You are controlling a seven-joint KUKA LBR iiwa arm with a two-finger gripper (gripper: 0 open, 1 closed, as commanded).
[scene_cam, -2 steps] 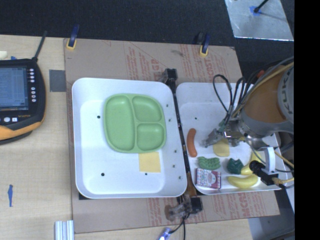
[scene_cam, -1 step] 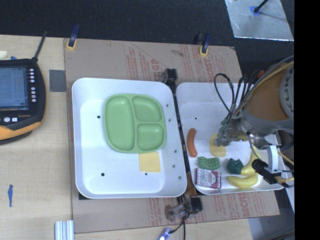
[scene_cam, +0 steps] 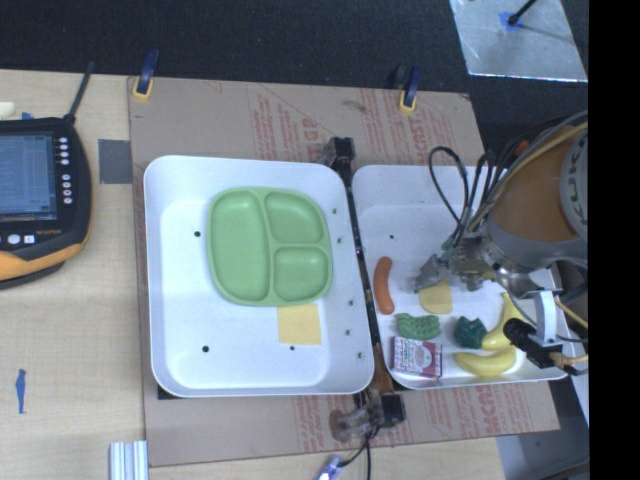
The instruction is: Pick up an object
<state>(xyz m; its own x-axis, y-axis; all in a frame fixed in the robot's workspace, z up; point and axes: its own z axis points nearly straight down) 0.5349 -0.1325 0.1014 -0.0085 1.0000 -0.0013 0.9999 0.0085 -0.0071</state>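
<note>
My gripper (scene_cam: 437, 274) hangs low in the right bin (scene_cam: 400, 200), just above a pale yellow cheese slice (scene_cam: 436, 299); its finger state is unclear. Near it lie an orange-red sausage (scene_cam: 383, 283), a green leafy piece (scene_cam: 417, 325), a dark green broccoli piece (scene_cam: 468, 333), a yellow banana (scene_cam: 489, 361) and a small red-and-white packet (scene_cam: 416, 357). Nothing shows between the fingers.
The left bin (scene_cam: 170, 298) holds a green divided plate (scene_cam: 270, 245) and a yellow cheese square (scene_cam: 299, 324). A teach pendant (scene_cam: 35, 203) lies on the bench at far left. Cables (scene_cam: 460, 183) loop above the wrist. Clamps (scene_cam: 408, 90) hold the cardboard sheet at the back.
</note>
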